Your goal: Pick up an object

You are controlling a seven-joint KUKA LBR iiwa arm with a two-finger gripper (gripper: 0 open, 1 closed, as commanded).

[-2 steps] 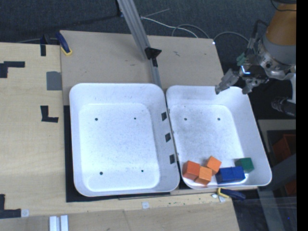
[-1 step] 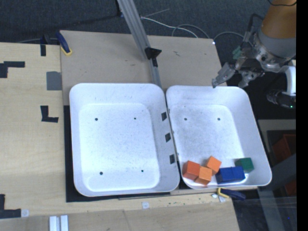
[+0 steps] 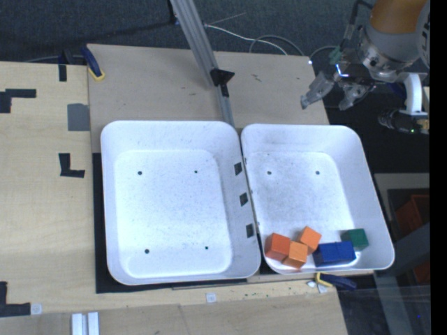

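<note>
Several small blocks lie bunched at the near edge of the right bin (image 3: 349, 166): three orange blocks (image 3: 279, 246), (image 3: 310, 237), (image 3: 297, 254), a blue block (image 3: 334, 254) and a green block (image 3: 357, 239). My gripper (image 3: 330, 96) hangs above the bench beyond the right bin's far edge, well away from the blocks. Its two fingers are spread apart with nothing between them.
The left bin (image 3: 167, 201) sits beside the right one, with black clips along the shared wall. A metal pole (image 3: 199, 37) slants up from between the bins' far corners. Cables lie on the bench behind the bins.
</note>
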